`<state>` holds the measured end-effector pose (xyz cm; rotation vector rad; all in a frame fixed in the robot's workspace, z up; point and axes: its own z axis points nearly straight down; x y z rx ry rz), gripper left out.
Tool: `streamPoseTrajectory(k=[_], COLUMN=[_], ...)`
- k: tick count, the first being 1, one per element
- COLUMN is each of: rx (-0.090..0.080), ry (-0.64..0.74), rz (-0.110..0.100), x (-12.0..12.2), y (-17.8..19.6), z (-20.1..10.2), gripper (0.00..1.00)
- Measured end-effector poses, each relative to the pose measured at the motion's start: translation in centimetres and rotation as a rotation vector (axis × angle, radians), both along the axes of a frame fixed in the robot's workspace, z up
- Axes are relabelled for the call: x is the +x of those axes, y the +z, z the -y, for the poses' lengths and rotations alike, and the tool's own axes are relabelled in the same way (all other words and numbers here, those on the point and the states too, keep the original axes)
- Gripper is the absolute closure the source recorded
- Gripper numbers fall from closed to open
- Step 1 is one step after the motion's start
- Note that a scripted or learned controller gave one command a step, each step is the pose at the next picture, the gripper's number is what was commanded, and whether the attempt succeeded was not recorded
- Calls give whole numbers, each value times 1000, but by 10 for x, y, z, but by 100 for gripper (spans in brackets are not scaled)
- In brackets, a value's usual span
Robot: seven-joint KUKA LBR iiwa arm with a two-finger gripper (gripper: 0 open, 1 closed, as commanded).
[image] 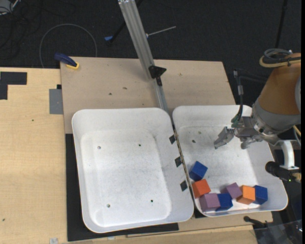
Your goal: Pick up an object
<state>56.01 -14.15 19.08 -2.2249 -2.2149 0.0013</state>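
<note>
I see a slanted silver aluminium rail (141, 39) running down to the divider between the two shallow white plastic bins, with black clips along that edge; a blue-and-yellow clamp (66, 60) sits at the far left corner of the wooden desk (193, 80). The grey pincer (235, 140) hangs over the right bin (208, 118), fingers spread apart, nothing between them, well apart from the blocks. Right bin holds small cubes bunched along its near edge: blue cube (197, 170), orange cube (201, 188), purple cube (210, 201), another blue, purple, orange, blue. Left bin (91, 121) beside it.
</note>
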Motion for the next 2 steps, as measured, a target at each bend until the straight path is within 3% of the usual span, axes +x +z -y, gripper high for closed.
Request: streamPoseTrajectory(k=[1, 2], rx=[-4, 2], ry=[6, 1], rz=[8, -10], x=[17, -41], y=[73, -10], z=[17, 31], gripper=[0, 0])
